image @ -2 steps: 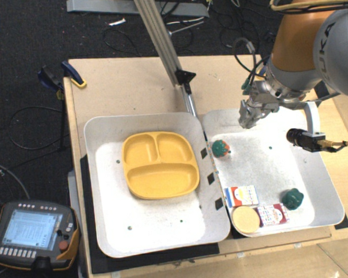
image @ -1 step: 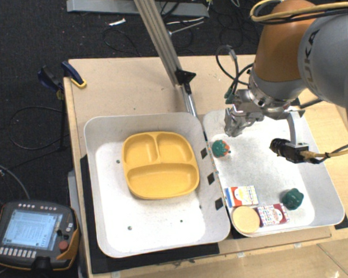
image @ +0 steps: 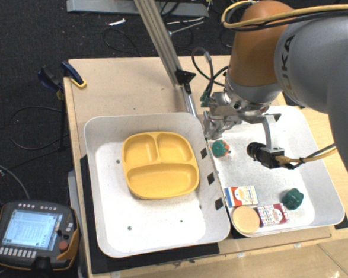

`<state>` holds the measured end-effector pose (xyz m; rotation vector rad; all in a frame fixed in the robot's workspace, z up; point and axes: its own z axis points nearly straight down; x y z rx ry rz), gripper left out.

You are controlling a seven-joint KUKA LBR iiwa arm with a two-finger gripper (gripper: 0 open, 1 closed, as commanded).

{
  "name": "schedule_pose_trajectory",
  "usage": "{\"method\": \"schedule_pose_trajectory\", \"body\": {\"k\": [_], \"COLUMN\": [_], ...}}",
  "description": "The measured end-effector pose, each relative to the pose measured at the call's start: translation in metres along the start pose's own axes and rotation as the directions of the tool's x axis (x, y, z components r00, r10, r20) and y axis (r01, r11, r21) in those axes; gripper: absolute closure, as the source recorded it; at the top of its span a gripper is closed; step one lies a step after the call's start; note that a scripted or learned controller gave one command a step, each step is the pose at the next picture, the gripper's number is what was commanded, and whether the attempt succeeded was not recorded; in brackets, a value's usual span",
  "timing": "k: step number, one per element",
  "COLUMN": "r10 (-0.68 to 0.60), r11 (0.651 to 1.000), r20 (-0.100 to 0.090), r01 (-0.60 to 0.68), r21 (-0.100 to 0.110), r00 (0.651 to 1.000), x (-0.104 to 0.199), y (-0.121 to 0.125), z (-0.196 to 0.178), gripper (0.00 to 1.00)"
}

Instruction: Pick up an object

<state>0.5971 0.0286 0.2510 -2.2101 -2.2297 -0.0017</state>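
From my remote station, the camera view looks down on two white bins side by side on the surface. My arm (image: 286, 44) reaches in from the right, and its tool (image: 216, 131) hangs over the right bin (image: 319, 173) at that bin's near-left corner, close to the divide between the bins. Just below the tool's tip sits a small green and red toy (image: 221, 148); I cannot tell whether the tool touches it, and whether the tool is open or closed I cannot tell from this angle. Nothing shows as gripped.

Farther along the same bin lie a small carton (image: 241, 194), a round tan disc (image: 247, 219), a red and white packet (image: 272, 215) and a dark green lump (image: 293, 199). The left bin (image: 106, 187) holds a yellow divided tray (image: 160, 164).

I judge the step in hand to be the approach to the toy. To do it well, I would centre the tool over the toy, stay off the bin wall beside it, descend straight, and close only once the toy sits squarely inside. It looks small and rounded, so it may roll away.
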Motion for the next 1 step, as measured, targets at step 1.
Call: {"method": "schedule_pose_trajectory", "body": {"k": [1], "r10": [0.001], "r11": [1.0], "r20": [0.001], "r01": [-0.001], "r21": [0.002], "r00": [1.0], "x": [0.0477], "y": [-0.0054], "z": [0.0138], "gripper": [1.0]}}
